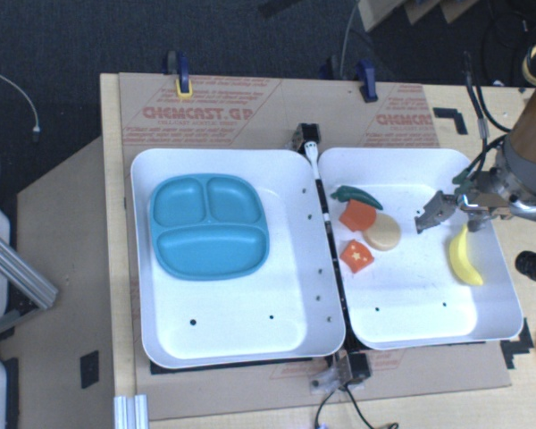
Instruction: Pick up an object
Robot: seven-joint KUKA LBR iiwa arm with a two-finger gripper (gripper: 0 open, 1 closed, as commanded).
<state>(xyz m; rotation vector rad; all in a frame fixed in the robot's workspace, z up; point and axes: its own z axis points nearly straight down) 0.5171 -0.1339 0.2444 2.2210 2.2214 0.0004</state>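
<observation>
Over the right bin (411, 324), the hand (454, 211) hangs with fingers spread and nothing between them. Just beside it, toward the bin's right wall, lies the banana (464, 259). Left of the hand sit a tan disc (384, 232), an orange block (358, 214) with a green piece (357, 195), and a red cube (356, 256). A blue tray (210, 226) rests in the left bin (232, 338).

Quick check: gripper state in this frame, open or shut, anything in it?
Gripper: open, nothing between its fingers, above the right bin beside the banana.
</observation>
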